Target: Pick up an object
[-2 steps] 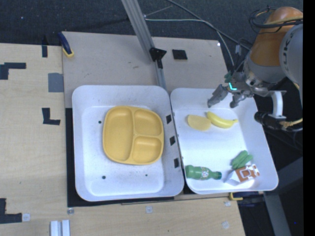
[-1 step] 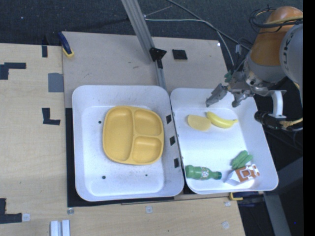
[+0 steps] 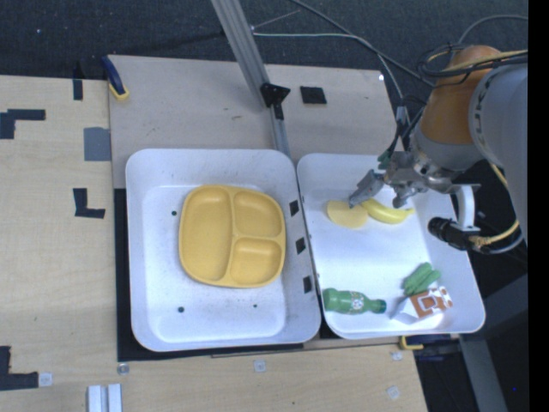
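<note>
Your hand (image 3: 378, 193) hangs over the upper part of the right white bin (image 3: 446, 264), its two dark fingers spread apart — one reaching down-left toward the pale yellow lemon-shaped piece (image 3: 346, 215), the other coming down at the curved yellow plastic banana (image 3: 386, 213). Nothing sits between the fingers. The banana lies just under the hand, its left end touching or overlapping the pale piece; you cannot tell which from this angle. Both are smooth and glossy, near the bin's upper left quarter and close to the divide between the bins.

Further down the same bin you have a small green plastic bottle (image 3: 352, 301) lying on its side near the lower left wall, and in the lower right corner a green leafy toy (image 3: 419, 277) beside an orange-and-white carton (image 3: 429, 302). The middle of this bin's floor is bare white.

The left white bin (image 3: 146, 230) holds a yellow sectioned plastic plate (image 3: 232, 235), set well apart from the walls. A slanted grey metal pole (image 3: 244, 41) crosses the wooden tabotop—rather, the wooden tabletop (image 3: 189, 101) above the bins.
</note>
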You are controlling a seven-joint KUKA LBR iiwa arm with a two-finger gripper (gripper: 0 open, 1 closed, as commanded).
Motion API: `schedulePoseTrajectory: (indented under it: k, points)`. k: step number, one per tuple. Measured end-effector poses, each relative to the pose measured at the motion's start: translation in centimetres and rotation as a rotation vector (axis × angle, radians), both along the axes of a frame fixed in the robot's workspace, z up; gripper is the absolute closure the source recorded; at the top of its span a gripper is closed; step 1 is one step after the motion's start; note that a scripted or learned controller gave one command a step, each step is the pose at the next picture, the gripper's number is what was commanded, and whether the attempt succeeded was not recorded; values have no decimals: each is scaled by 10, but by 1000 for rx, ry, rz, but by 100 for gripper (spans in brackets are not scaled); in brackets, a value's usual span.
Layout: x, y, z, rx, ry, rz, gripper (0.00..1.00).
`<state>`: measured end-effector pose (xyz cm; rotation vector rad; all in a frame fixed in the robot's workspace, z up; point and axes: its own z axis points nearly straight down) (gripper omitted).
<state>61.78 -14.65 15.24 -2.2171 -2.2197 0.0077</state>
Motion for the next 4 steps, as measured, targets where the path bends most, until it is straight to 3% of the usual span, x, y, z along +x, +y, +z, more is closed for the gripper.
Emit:
schedulePoseTrajectory:
  k: [1,2,3,4]
  points:
    - [9,-2,-55,-8,-13,0,0]
    - [15,-4,-57,-8,-23,1,0]
    - [16,-5,-45,-13,-31,2,100]
    - [22,-7,-1,0,-8,0,100]
